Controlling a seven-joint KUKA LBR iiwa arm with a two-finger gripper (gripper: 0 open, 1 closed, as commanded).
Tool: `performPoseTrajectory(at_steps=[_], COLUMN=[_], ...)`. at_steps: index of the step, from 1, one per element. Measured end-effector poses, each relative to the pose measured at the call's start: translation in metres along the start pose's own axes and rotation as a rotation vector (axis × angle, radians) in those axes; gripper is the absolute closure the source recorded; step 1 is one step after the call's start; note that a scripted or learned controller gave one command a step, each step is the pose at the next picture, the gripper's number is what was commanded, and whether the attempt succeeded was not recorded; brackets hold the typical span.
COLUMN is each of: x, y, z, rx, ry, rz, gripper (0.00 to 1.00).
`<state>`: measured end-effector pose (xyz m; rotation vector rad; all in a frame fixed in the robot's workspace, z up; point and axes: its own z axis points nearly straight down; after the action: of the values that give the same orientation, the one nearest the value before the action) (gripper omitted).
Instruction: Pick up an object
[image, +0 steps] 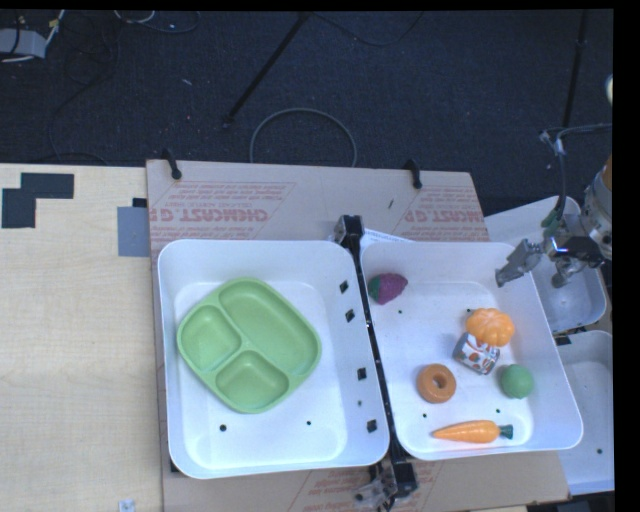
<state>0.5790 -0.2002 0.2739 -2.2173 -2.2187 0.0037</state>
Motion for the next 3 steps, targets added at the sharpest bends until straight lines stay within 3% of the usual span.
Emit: performPoseTrajectory(at_steps=[3], x=[-0.001], y=[0.018], z=[0.165], rx=[0.003], ry=[0.001], rz=[-0.001], gripper=[0.00])
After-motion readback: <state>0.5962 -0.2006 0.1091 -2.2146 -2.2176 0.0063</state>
